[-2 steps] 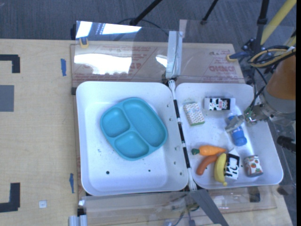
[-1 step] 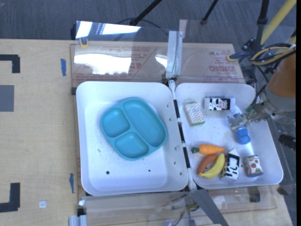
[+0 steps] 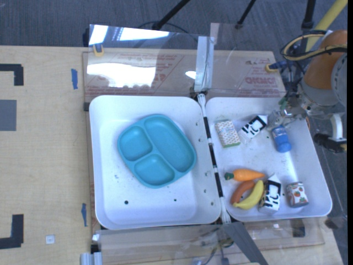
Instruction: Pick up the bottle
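Overhead view of two white bins, read left to right. The left bin (image 3: 105,203) carries a blue three-compartment plate (image 3: 157,149) at its middle. The right bin (image 3: 322,195) holds the rest, here placed relative to the blue bottle (image 3: 282,139), which lies on its side in the bin's upper right part, cap end toward the far rim. Left of the bottle: a green-and-white patterned packet (image 3: 227,133), then a black-and-white carton (image 3: 253,126) just beside the bottle's left. Below the bottle, near the front wall: a toy carrot (image 3: 247,175), a second orange vegetable (image 3: 241,191) touching a banana (image 3: 251,196), another black-and-white carton (image 3: 271,195), and a small can with a red-and-white label (image 3: 297,194). The gripper (image 3: 288,115) sits directly above the bottle's upper end, touching or nearly touching it. Step in hand, as judged: the final approach or the start of the grasp. The next move calls for the fingers to straddle the bottle's round body squarely before pressing in, then a straight lift. State of the jaws: cannot be told, the metal parts being too small and cluttered; nothing can be seen pinched between them
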Controlling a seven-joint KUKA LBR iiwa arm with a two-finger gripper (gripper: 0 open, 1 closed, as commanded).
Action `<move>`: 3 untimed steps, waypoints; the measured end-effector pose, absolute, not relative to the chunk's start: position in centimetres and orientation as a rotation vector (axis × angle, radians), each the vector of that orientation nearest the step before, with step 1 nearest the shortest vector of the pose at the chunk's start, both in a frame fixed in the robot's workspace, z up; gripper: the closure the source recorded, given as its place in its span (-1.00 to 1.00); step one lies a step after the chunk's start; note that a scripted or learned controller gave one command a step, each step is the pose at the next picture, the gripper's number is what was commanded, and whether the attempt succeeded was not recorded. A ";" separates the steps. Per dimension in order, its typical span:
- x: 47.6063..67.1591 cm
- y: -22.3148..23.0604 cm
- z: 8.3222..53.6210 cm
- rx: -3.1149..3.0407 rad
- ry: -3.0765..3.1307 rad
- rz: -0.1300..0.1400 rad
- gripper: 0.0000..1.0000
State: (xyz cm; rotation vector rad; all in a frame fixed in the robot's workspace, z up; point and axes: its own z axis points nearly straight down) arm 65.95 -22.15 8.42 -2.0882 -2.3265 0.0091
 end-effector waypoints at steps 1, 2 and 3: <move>62.9 -22.3 15.8 -2.026 -2.397 0.003 1.00; 63.0 -21.8 17.2 -1.962 -2.456 0.001 1.00; 66.8 -14.6 20.0 -2.083 -2.355 0.000 1.00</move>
